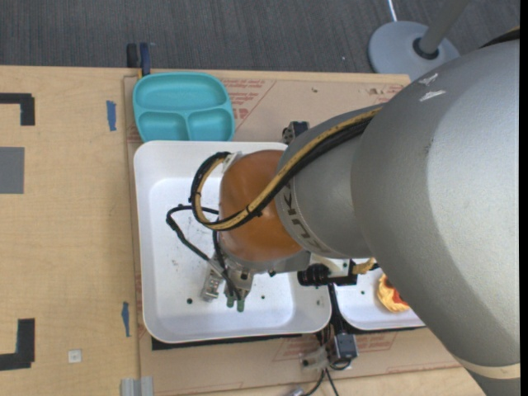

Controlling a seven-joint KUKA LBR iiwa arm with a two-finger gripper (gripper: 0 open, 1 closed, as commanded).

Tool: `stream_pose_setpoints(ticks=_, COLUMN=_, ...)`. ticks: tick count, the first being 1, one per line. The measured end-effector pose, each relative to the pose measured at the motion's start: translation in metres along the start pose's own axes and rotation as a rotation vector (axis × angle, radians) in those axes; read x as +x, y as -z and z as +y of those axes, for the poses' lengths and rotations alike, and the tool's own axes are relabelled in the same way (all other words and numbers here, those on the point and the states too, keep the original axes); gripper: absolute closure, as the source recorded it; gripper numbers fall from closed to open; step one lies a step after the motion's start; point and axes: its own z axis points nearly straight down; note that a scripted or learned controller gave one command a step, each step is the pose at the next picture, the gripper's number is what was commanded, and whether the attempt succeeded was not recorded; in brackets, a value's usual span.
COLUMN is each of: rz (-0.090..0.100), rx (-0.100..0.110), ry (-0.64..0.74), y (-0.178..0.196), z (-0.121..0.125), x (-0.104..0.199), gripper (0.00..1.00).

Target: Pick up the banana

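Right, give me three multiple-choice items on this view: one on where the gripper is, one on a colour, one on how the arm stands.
1. Where is the gripper?
A. Over the left white bin
B. Over the teal tray
C. Over the bare wooden bench

2. What colour is the divided tray beyond the bins?
A. Red
B. Teal
C. Black

3. How does the arm stand?
A. Lying flat on the bench left of the bins
B. Reaching from the right across the bins, wrist pointing down
C. Resting on the teal tray

Answers:
1 A: the gripper's tip hangs above the floor of the left white bin.
2 B: the tray's three compartments are plainly teal.
3 B: its grey body crosses the right white bin, and the orange band sits above the left one.
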Motion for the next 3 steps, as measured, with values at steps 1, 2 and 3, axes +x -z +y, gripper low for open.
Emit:
stream_pose_setpoints(ticks=1, rz=0.000, rx=0.000, ry=0.000, y=0.000, z=0.000, x=0.000, gripper=0.00)
stream_pose_setpoints(ticks=2, rz=0.021, rx=0.016, ry=-0.113, y=-0.003, z=0.028, x=-0.015, gripper=0.00)
stream_pose_setpoints(ticks=3, rz=0.017, rx=0.001, ry=-0.110, y=0.009, z=0.035, x=-0.014, gripper=1.00)
